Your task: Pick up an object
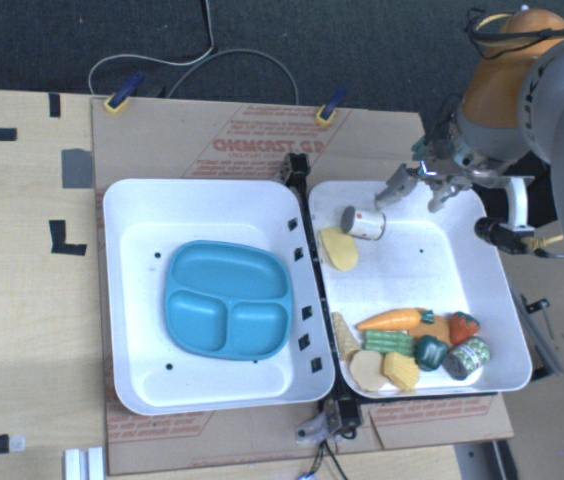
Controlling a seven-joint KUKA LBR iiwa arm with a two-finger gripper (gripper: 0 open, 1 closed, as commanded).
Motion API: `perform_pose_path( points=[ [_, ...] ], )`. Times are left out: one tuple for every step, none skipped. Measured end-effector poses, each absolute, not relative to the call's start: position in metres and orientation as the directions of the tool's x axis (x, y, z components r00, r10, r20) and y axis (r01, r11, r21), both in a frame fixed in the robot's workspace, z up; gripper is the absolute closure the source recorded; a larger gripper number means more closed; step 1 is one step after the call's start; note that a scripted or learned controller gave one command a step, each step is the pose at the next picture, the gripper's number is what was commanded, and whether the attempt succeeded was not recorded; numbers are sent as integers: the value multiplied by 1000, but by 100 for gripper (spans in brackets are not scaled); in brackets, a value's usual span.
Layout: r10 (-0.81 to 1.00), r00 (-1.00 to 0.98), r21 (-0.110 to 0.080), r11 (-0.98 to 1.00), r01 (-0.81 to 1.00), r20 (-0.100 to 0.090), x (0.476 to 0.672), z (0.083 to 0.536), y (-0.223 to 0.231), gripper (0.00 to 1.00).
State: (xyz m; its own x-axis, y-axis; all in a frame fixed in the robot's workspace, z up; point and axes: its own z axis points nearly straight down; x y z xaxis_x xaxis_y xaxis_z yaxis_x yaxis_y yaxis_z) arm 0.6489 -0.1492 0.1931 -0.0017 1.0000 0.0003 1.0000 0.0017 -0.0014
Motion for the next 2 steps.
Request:
perform_pose_path(
  points=[
    [1000,-5,2,5,1000,-3,669,79,-107,0],
    [1000,-3,3,3,1000,-2,669,96,-108,100]
  ],
)
